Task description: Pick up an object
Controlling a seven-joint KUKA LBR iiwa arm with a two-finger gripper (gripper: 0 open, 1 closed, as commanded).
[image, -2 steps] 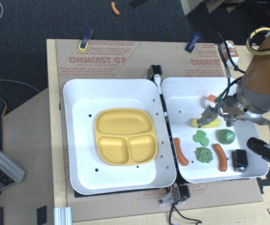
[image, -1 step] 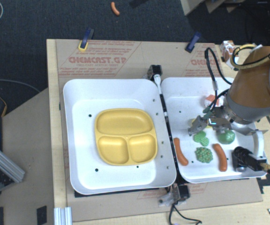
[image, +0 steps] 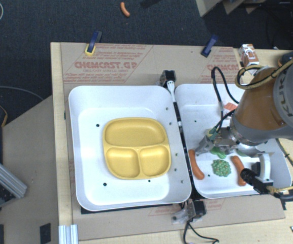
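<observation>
My gripper (image: 213, 143) hangs low in the right bin (image: 197, 93), near its middle, under the orange wrist band. A small green piece (image: 219, 150) lies right beneath it; whether they touch is hidden. A green broccoli floret (image: 221, 167) sits just in front of the gripper. Left of that, an orange sausage-shaped piece (image: 196, 165) lies near the bin's left wall. A second, shorter orange piece (image: 237, 163) rests to the right of the broccoli. A small orange-red scrap (image: 230, 106) lies further back beside the arm.
The left bin (image: 85, 111) holds a yellow three-part plate (image: 136, 147). A black cable (image: 216, 88) loops over the back of the right bin. Blue clamps (image: 92, 42) (image: 209, 46) grip the cardboard's far edge. The arm's body covers the bin's right side.
</observation>
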